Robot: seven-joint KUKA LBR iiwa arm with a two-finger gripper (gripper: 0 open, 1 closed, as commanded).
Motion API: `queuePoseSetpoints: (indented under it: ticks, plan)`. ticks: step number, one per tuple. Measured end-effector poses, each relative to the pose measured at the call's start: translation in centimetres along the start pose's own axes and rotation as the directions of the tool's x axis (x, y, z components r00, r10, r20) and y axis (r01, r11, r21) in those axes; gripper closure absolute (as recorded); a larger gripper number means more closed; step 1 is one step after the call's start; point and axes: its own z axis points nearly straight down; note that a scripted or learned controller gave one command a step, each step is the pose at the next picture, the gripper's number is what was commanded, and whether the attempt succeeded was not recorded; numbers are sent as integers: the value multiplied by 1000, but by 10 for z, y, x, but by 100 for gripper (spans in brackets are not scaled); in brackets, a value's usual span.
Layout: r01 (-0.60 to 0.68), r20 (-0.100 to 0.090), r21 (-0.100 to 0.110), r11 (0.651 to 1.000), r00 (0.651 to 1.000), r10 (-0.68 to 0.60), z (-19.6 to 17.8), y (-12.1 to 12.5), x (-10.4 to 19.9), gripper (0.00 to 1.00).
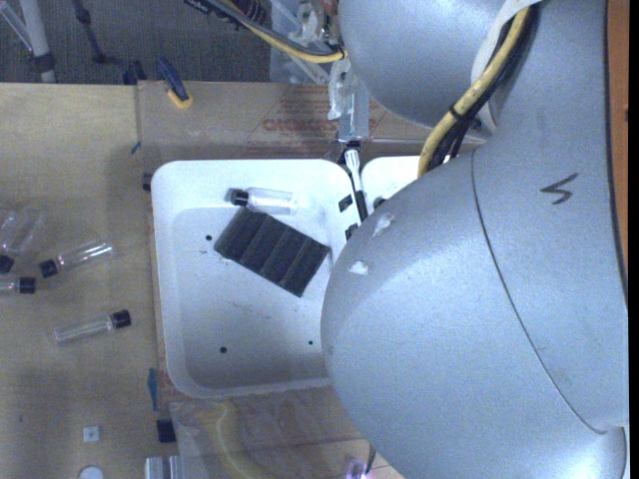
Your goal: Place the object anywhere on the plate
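A clear vial with a black cap (262, 200) lies on its side near the far wall of the left white bin (190, 267). Just in front of it a dark ribbed rectangular plate (272, 250) rests at a slant on the bin floor. The vial is beside the plate's far edge, apart from it or barely touching; I cannot tell which. The grey arm (479, 297) covers the right half of the view and hides most of the right bin (394, 176).
Several loose clear vials with black caps (92, 324) lie on the wooden bench left of the bins. A cardboard sheet (250, 118) lies behind the bins. Yellow and black cables (250, 18) hang at the top. Small black marks dot the bin floor.
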Motion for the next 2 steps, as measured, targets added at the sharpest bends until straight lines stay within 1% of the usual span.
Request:
queuePoseSetpoints:
  ticks: [1, 2]
  plan:
    - [3, -1, 1, 1000, 1000, -3, -9, -2, 0, 100]
    - [3, -1, 1, 1000, 1000, -3, -9, -2, 0, 0]
